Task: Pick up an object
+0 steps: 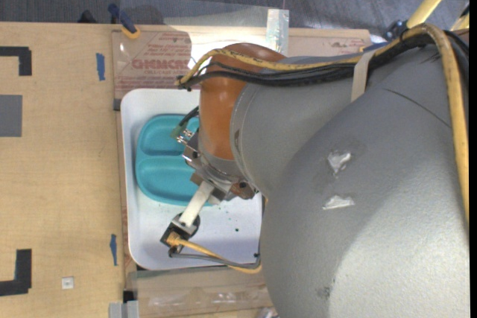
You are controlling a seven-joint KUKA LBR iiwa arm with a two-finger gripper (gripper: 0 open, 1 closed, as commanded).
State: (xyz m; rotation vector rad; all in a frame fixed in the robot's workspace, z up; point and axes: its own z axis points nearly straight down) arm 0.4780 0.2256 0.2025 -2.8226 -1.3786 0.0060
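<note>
Brown tabletop point(59, 130) carries a white bin point(141, 249), middle left of the frame. A blue dish point(158, 167) lies in it. We see the grey arm point(358, 182) leaning over the dish so its claw point(192, 153) can reach down; we cannot tell if the claw is open.

The arm point(358, 182), toward 3 o'clock, is a broad, smooth grey shell. 2 pale chipped marks point(339, 160) scar its paint near the middle. At its 9 o'clock end sits a glossy orange band point(218, 112), rounded like a collar, above a silvery metal flange point(212, 173). A bundle of black and yellow cables point(313, 69) runs along its 12 o'clock edge, cinched by a tan strap point(361, 74).
</note>
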